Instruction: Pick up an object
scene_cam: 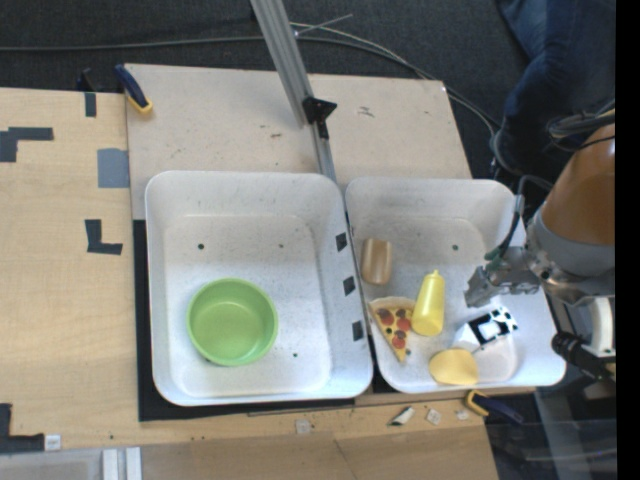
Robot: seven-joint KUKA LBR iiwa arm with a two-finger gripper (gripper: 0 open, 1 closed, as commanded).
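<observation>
- Nearest the front rim of the right bin point(430, 190), down at its six o'clock, a rounded yellow lump point(454, 367) that looks like a toy lemon sits touching the bin's front wall.
- Just beside it at its ten o'clock lies a pizza slice point(393, 328), tip pointing toward the front edge.
- At the lemon's one o'clock there's a small black-and-white tag point(491, 325), lying just under the arm's end.
- The gripper point(487, 283) hangs above the right side of that bin, near the tag; whether it is spread or closed I cannot tell from this slant, and nothing can be seen held in it.
- Here's the relation that matters: the yellow bottle point(429, 304) lies at the gripper's eight to nine o'clock, near it, with its long axis running roughly twelve to six, cap toward the back. My read is that it's the closest candidate, and a grasp would want to close across that axis.
- Further back, at the bottle's eleven o'clock, a small brown block point(376, 260) stands near the dividing wall.
- Over in the left bin point(240, 190), a green bowl point(232, 320) sits at seven o'clock, well apart from the arm.
- The pick, by my judgement, is not yet made.
</observation>
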